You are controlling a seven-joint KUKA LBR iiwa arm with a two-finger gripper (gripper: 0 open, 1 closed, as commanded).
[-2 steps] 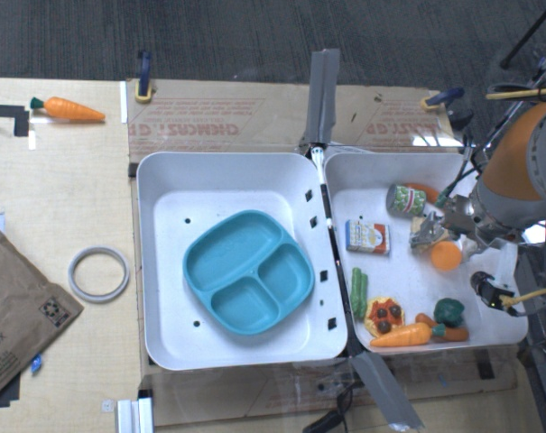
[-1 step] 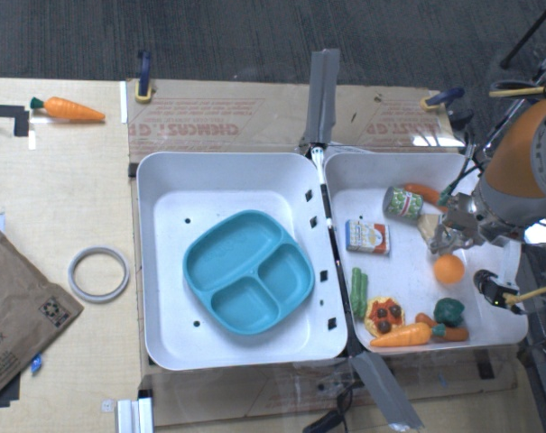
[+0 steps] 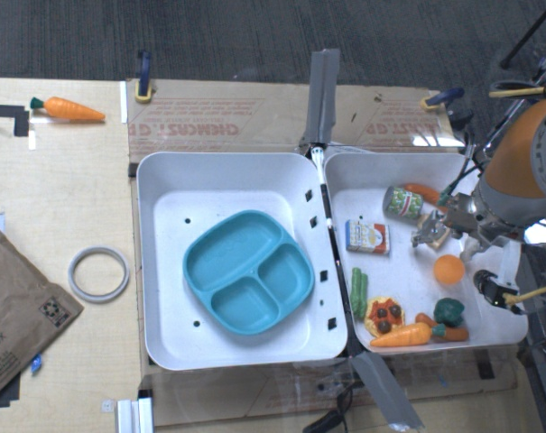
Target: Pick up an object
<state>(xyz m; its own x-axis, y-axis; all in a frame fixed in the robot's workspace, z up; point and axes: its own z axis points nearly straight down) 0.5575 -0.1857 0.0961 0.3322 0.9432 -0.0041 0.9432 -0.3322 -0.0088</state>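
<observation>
Currently in the approach step: claw (image 3: 432, 233) sits low in the right bin (image 3: 498, 336), just beside the can (image 3: 403, 203) and above the orange ball (image 3: 448, 269). Can't tell from this angle whether it's spread or closed, and nothing visibly sits between its tips, so no pick yet by my read. Candidate objects are all in the right bin, clustered near the claw.

Next move, as I judge it: pick one target, centre over it, drop, close. Ball is nearest and isolated; can lies on its side, may roll.

Count, right bin: 1 can, 1 small carton (image 3: 366, 236), 1 ball, 1 green pod (image 3: 359, 292), 1 pizza slice (image 3: 384, 313), 1 carrot (image 3: 402, 336), 1 broccoli (image 3: 449, 311). Left bin (image 3: 164, 242): 1 blue tray (image 3: 247, 271). On the surface: 1 more carrot (image 3: 67, 109), 1 ring (image 3: 98, 272).
</observation>
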